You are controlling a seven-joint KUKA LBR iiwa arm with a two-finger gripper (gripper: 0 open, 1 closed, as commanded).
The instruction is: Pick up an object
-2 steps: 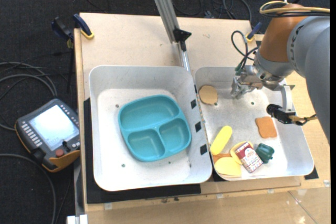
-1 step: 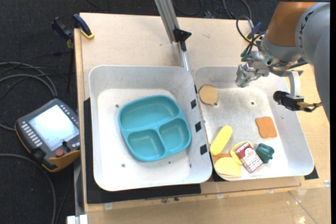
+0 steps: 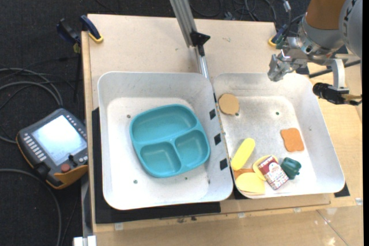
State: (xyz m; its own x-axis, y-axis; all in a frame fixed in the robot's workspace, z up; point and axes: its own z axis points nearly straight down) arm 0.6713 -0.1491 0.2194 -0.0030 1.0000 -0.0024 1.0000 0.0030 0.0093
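Camera view: gripper [image 3: 278, 70] over right bin's [image 3: 323, 124] far edge, can't tell its state. Nearest object, tan round piece [image 3: 229, 104], lies left and below it. Orange slab [image 3: 292, 139], yellow banana [image 3: 243, 152], red-white box [image 3: 271, 172], green piece [image 3: 290, 167] cluster further below. Teal tray [image 3: 169, 139] in left bin [image 3: 115, 124].

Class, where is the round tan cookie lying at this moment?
The round tan cookie lies in the right bin, at its upper left near the divider between the bins, above the yellow banana.

the blue tray [image 3: 169, 140] looks like smooth, shiny plastic. the white bins [image 3: 115, 124] look smooth and dull. the bench [image 3: 144, 43] looks like pale, rough wood.
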